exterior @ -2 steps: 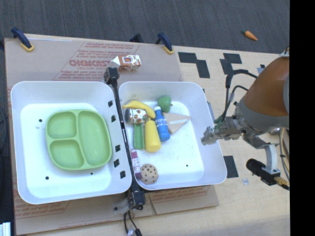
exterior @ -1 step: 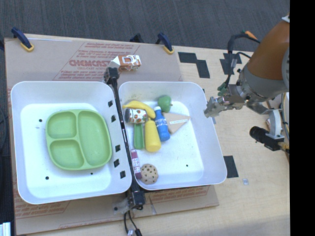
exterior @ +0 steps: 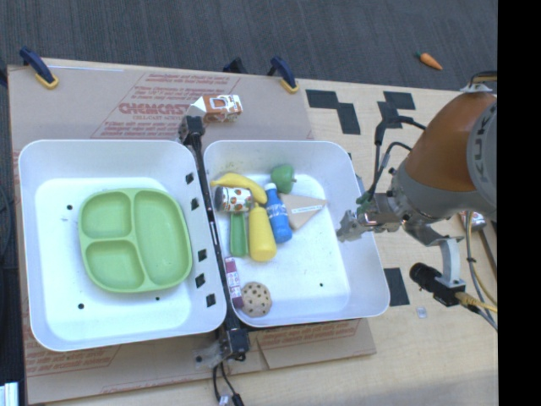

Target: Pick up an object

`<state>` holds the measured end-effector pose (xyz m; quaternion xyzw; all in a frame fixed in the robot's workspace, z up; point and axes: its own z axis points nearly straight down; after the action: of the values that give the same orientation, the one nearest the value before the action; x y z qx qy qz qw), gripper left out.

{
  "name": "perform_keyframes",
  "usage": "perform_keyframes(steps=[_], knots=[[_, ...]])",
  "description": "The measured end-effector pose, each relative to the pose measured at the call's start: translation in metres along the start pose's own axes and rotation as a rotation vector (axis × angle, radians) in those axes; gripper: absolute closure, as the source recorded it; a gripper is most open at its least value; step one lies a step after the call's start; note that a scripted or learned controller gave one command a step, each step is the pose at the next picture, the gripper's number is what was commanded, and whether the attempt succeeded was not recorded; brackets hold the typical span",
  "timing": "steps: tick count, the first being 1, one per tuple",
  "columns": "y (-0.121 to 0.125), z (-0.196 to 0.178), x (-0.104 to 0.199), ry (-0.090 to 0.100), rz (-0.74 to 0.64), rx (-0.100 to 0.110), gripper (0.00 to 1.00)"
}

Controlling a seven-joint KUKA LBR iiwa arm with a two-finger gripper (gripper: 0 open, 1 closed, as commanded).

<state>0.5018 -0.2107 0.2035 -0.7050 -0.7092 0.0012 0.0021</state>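
Over right rim of right bin (exterior: 365,252), gripper (exterior: 351,227) hovers, nothing visible between fingers; whether wide or narrow, cannot tell. Right bin holds cluster at upper left: banana (exterior: 234,182), can (exterior: 234,199), blue bottle (exterior: 276,215), yellow bottle (exterior: 260,235), green stick (exterior: 238,233), green pepper (exterior: 283,177), cone-shaped wedge (exterior: 305,212). Speckled ball (exterior: 255,298) apart near bottom edge. Left bin (exterior: 42,227) holds green divided plate (exterior: 135,240).

Slanted overhead view of both bins (exterior: 34,227)
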Motion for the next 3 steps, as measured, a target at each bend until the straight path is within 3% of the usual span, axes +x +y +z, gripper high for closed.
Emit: perform_keyframes(steps=[1,2,3], knots=[[-0.025,-0.013,0.0,0.0,0.0,-0.001,1.0],[-0.025,-0.062,-0.001,-0.002,0.0,-0.006,1.0],[0.018,-0.016,0.0,-0.001,-0.001,-0.002,1.0]])
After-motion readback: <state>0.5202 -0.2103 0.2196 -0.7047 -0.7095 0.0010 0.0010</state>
